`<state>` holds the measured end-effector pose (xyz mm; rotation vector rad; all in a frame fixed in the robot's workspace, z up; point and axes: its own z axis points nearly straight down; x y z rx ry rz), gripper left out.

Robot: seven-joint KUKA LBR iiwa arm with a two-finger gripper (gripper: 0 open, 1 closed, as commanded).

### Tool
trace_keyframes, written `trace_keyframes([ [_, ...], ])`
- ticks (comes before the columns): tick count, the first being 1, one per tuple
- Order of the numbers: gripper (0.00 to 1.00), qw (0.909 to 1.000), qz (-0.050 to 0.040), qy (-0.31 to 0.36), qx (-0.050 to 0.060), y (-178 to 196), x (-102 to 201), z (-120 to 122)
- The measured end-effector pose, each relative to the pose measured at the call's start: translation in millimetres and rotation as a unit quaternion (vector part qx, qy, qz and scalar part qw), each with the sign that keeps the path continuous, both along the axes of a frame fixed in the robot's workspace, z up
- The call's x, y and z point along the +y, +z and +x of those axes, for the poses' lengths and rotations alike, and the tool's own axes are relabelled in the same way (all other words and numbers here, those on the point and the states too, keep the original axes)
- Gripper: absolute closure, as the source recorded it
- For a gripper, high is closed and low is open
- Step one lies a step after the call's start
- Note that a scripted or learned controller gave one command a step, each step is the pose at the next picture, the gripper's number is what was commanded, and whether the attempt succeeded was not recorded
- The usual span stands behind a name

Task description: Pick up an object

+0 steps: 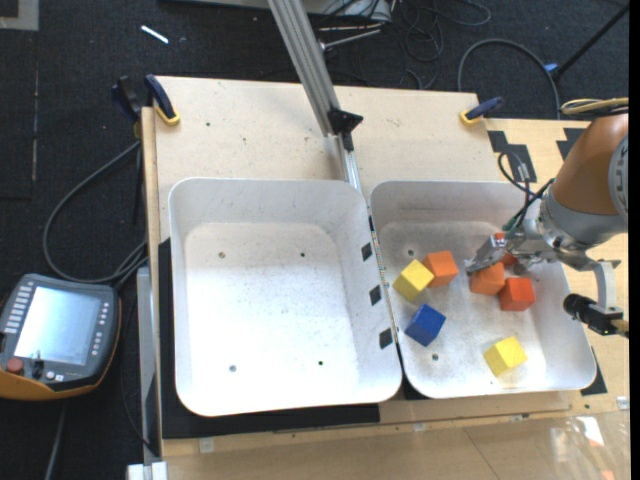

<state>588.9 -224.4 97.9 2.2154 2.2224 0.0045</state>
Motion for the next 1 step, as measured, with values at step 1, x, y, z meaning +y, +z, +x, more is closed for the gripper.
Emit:
trace_keyframes([
  [1,1.0,1.0,0.0,0.0,-0.001,10.4,0.7,0.5],
])
